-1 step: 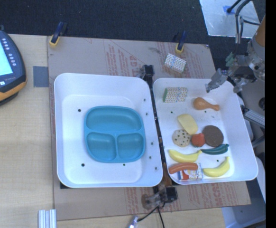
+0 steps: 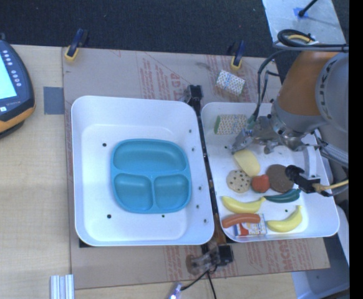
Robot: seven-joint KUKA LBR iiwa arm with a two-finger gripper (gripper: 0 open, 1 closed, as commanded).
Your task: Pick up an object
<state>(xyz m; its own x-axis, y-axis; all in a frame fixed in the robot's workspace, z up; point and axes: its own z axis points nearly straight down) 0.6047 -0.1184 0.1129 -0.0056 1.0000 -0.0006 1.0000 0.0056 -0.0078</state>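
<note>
My gripper hangs low over the back of the right bin, its fingers spread open with nothing between them. Just below it lies a pale yellow lump. Around that sit a speckled cookie, a red tomato, a brown patty and a green vegetable. Two bananas, a hot dog and a small red-and-white carton lie at the front. A green checked packet rests at the back left of this bin.
The left bin holds a blue divided plate. A small patterned block lies on the bench behind the bins. A teach pendant sits at the far left. The grey and orange arm covers the right bin's back right corner.
</note>
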